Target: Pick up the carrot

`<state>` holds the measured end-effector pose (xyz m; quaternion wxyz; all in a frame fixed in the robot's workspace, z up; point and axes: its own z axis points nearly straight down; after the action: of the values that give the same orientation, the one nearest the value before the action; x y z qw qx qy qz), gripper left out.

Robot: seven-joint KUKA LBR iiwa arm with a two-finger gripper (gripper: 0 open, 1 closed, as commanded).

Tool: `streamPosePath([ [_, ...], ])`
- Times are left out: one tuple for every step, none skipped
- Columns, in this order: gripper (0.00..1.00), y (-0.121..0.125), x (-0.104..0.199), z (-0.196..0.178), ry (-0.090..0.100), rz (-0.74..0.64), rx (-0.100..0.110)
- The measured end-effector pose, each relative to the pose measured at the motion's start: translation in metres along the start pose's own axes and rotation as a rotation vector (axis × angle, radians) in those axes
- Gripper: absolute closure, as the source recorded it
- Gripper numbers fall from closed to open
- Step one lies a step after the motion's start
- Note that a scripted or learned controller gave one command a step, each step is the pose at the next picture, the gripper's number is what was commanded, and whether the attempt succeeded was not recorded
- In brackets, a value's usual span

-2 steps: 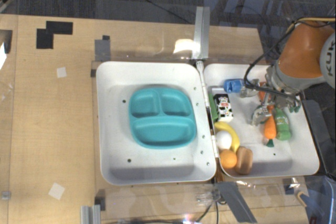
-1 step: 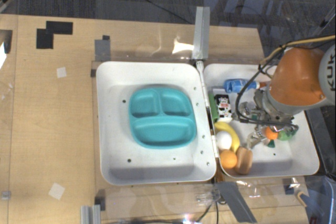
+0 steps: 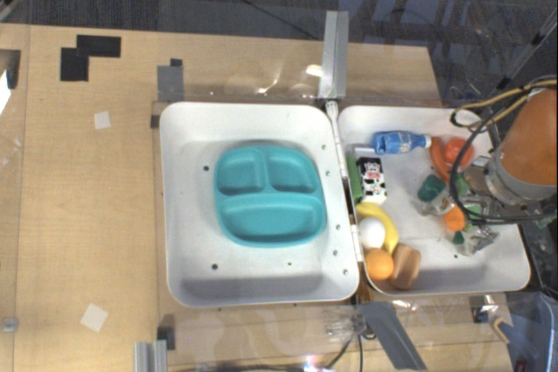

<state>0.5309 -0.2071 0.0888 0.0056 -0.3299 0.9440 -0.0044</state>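
You see 2 white bins side by side on the wooden bench (image 3: 78, 213). The left bin (image 3: 187, 274) holds a teal divided plate (image 3: 266, 193). The right bin (image 3: 501, 270) holds a blue bottle (image 3: 398, 142), a small black-and-white carton (image 3: 372, 179), a banana (image 3: 384, 225), a white egg (image 3: 372, 233), an orange (image 3: 378, 264) and a brown block (image 3: 406, 266). The gripper (image 3: 460, 226) hangs low at the bin's right side, with the carrot (image 3: 455, 219) at its fingers; whether it is gripped is unclear.

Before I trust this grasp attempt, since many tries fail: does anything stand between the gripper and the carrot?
Nothing visible does. The gripper is down at the carrot in the right bin. A green toy lies just left of it, close but not in between.
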Motion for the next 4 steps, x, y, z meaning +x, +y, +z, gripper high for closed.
streamPosePath([
  [1.0, -0.002, -0.005, -0.014, -0.009, -0.002, 0.009],
  [0.0, -0.002, -0.005, -0.014, -0.008, -0.002, 0.008],
  [0.0, -0.057, -0.077, 0.002, -0.001, 0.295, -0.004],
  [0.0, -0.02, -0.059, 0.001, -0.001, 0.5, -0.003],
])
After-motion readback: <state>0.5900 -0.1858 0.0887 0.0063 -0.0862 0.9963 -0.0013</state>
